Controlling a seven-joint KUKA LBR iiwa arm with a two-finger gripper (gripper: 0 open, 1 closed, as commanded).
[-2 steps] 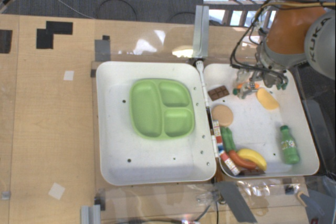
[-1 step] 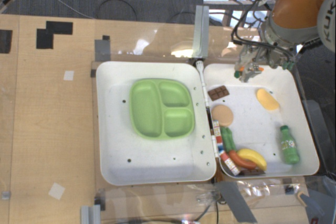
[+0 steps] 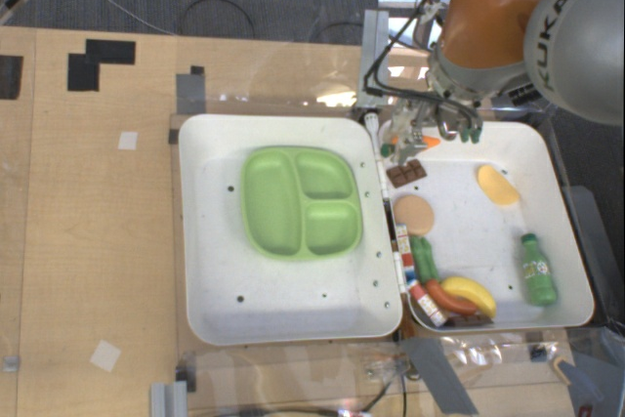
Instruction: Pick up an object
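Observation:
My gripper [image 3: 408, 134] hangs under the orange wrist band over the far left corner of the right bin [image 3: 547, 161]. Beside it lies a small orange piece [image 3: 431, 143] with green bits near it. Just in front of the gripper a brown chocolate bar [image 3: 406, 173] rests on the bin floor, and a round tan cookie [image 3: 415, 213] lies nearer still. A yellow piece [image 3: 498, 186] sits mid-bin. A green bottle [image 3: 536, 271] lies near the right wall. A banana [image 3: 467, 293], a green vegetable [image 3: 424, 259] and a red item [image 3: 433, 304] crowd the near left corner.
The left bin [image 3: 215, 308] holds a green divided plate [image 3: 300, 201]. The arm's grey body [image 3: 576, 34] looms over the right bin's far right corner. A metal bracket [image 3: 391, 15] and cables stand behind the bins.

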